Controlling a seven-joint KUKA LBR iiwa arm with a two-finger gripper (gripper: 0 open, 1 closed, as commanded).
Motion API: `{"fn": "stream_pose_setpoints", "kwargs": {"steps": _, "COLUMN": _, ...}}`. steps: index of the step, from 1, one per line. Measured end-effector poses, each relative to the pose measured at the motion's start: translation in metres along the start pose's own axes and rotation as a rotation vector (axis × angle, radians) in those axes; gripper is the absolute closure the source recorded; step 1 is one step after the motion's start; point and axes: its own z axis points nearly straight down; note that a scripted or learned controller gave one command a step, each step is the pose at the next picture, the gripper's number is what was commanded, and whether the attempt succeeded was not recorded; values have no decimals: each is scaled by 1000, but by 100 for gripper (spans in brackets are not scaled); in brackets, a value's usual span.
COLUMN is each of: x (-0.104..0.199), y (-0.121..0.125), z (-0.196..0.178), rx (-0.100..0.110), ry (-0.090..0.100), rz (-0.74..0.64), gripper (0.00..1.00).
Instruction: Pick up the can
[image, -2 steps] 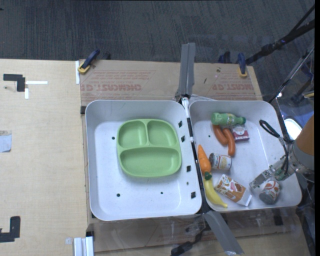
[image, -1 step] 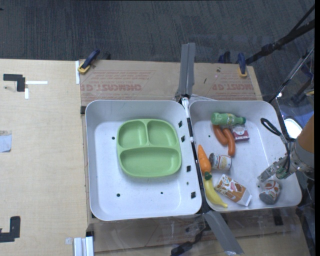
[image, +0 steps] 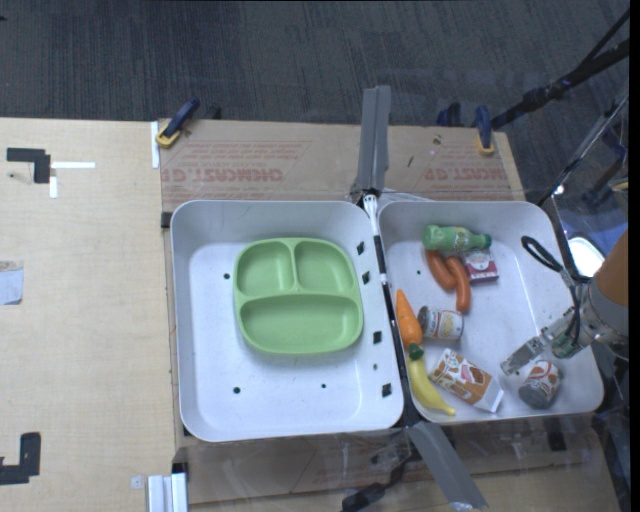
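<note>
A small can (image: 441, 324) lies on its side near the middle of the right bin (image: 520, 225), between an orange carrot (image: 407, 318) and bare bin floor. A second can-like item (image: 540, 383), orange and white with a grey end, rests in the bin's front right corner. My gripper (image: 522, 357) reaches in from the right edge and sits low, just above and left of that corner item, roughly 80 pixels right of the small can. Nothing is visibly held in it.
The right bin also holds a green bottle (image: 455, 238), two orange sausages (image: 450, 275), a small red-and-white packet (image: 482, 268), a banana (image: 425, 385) and an orange-and-white carton (image: 465, 378). A green divided plate (image: 297, 296) lies in the left bin (image: 200, 330).
</note>
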Motion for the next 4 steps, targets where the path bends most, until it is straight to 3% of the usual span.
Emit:
{"fn": "stream_pose_setpoints", "kwargs": {"steps": 1, "x": 4, "y": 4, "z": 8, "rx": -3, "ry": 5, "rz": 419, "gripper": 0}}
{"fn": "stream_pose_setpoints", "kwargs": {"steps": 3, "x": 4, "y": 3, "z": 8, "rx": -2, "ry": 6, "rz": 419, "gripper": 0}}
{"fn": "stream_pose_setpoints", "kwargs": {"steps": 4, "x": 11, "y": 5, "z": 8, "rx": 1, "ry": 1, "rz": 100, "gripper": 0}}
